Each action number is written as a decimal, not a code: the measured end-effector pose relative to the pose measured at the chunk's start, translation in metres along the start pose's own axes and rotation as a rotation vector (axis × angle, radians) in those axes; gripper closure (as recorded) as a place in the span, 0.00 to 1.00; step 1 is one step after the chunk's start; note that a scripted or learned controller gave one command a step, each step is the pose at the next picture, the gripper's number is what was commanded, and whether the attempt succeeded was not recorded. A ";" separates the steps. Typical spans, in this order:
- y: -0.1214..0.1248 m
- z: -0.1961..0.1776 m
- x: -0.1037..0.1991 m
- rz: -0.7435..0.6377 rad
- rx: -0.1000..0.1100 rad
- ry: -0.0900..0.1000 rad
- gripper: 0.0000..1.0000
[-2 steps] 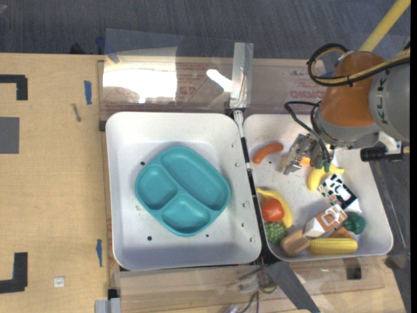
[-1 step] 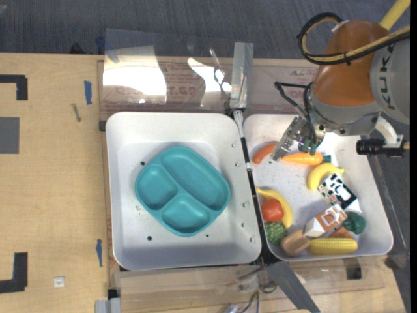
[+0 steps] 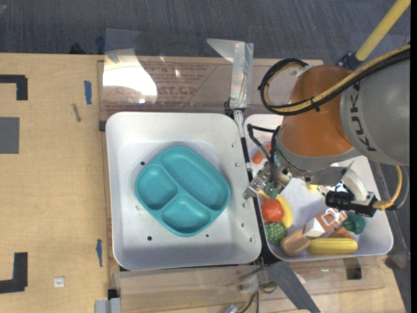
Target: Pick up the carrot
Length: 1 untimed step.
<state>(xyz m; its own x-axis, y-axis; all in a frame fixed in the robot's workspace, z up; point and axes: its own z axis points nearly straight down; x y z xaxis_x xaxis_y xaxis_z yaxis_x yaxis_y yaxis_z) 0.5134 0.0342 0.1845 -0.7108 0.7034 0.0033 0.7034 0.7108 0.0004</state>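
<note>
Plywood worktop (image 3: 45, 194) carries two shallow white bins side by side. Nearest, along the right bin's (image 3: 384, 240) front edge, lie a yellow corn cob (image 3: 333, 245), a brown rounded piece (image 3: 294, 242) and a green bumpy lump (image 3: 275, 231); a red tomato-like toy (image 3: 272, 210) sits just behind them. Over that bin's left side hangs the pincer (image 3: 264, 182); whether it is apart or together cannot be told. One small orange piece, seemingly the carrot (image 3: 259, 155), lies just beyond it, near the dividing wall. Left bin (image 3: 130, 149) holds one smooth teal plate (image 3: 182, 189) with three compartments.
</note>
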 end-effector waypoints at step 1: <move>0.001 -0.114 -0.054 -0.158 -0.006 -0.012 1.00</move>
<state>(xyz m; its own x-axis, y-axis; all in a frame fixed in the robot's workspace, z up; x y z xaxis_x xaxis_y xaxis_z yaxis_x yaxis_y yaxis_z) 0.5531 -0.0033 0.2987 -0.8125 0.5829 -0.0097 0.5828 0.8126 0.0064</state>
